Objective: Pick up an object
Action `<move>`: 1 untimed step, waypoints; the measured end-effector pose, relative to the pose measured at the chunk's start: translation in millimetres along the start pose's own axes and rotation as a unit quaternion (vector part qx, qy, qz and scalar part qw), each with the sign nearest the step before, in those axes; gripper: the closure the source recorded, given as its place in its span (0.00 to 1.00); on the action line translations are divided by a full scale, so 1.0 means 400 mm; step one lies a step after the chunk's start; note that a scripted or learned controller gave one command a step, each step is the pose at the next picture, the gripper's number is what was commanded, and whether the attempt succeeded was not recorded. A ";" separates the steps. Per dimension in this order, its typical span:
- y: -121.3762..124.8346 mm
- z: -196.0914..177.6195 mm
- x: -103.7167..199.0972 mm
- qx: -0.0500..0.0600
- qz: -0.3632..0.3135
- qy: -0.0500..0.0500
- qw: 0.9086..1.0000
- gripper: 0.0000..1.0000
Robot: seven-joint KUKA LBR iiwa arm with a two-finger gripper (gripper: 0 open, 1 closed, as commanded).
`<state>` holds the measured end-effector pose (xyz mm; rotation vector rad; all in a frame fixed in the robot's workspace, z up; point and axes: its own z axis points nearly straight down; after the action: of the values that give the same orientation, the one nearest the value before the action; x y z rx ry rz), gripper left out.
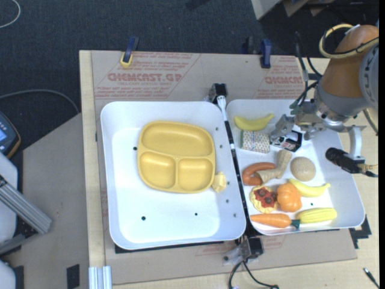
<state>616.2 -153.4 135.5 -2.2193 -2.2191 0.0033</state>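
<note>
My gripper hangs low over the upper middle of the right bin, with the arm coming in from the right. Just left of it lies a speckled white packet; a yellow banana lies above that. Below the gripper lie a beige cone-shaped piece, a red sausage and a tan round bun. Nothing shows as held by the gripper.
Lower in the right bin lie a second banana, an orange pepper, a pizza slice, a carrot and a corn cob. The left bin holds a yellow divided tray with a small pale-yellow piece beside it.
</note>
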 end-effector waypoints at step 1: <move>0.012 0.073 -0.007 -0.010 0.000 -0.004 1.000 0.00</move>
<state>621.0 -156.0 106.4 -2.2337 -2.2316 -0.0105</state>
